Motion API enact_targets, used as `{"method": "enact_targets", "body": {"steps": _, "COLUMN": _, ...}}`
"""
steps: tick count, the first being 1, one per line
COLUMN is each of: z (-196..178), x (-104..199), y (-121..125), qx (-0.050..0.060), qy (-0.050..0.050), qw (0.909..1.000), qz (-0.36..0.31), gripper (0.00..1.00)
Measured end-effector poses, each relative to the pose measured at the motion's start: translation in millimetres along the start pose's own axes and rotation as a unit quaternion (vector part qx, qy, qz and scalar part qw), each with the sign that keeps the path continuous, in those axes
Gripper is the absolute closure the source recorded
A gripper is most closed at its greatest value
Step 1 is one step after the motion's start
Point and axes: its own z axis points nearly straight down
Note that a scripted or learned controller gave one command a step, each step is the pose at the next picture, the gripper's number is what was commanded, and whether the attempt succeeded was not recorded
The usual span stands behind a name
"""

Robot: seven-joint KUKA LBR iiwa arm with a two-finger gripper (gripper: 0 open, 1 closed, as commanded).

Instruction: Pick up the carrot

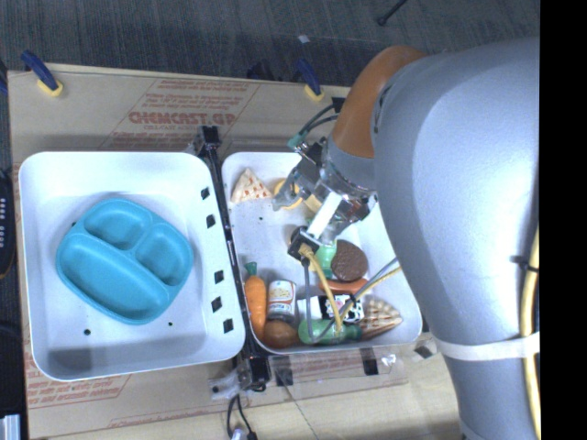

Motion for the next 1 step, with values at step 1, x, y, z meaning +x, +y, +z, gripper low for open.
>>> {"method": "enact_targets", "body": {"steps": 1, "z": -3.5, "x": -72.9, "y": -12.0, "qx": 0.003, "qy": -0.003, "qw": 0.9886, "qz": -0.151, "gripper": 0.0}}
